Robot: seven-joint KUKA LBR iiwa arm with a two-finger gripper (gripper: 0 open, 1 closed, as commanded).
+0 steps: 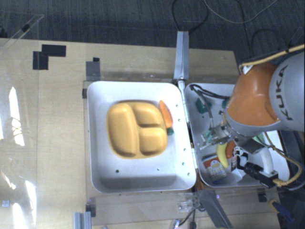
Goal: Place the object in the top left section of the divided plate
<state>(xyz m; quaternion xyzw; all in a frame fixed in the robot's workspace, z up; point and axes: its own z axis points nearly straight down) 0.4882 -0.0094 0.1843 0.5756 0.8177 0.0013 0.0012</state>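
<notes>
- Reaching in from the right, the arm (267, 94) hung low over the right bin (281, 140), its gripper (220, 136) buried among clutter; whether it was spread or closed could not be told.
- A yellow divided plate (137, 129) sat in the middle of the left bin (138, 175).
- A carrot (166, 114) lay against the plate's right edge.
- A banana (222, 155) lay near the right bin's front edge.

Yellow divided plate (137, 129) in white bin (102, 171), orange carrot (165, 113) w/ green tip, orange-banded grey arm (267, 97).
</notes>
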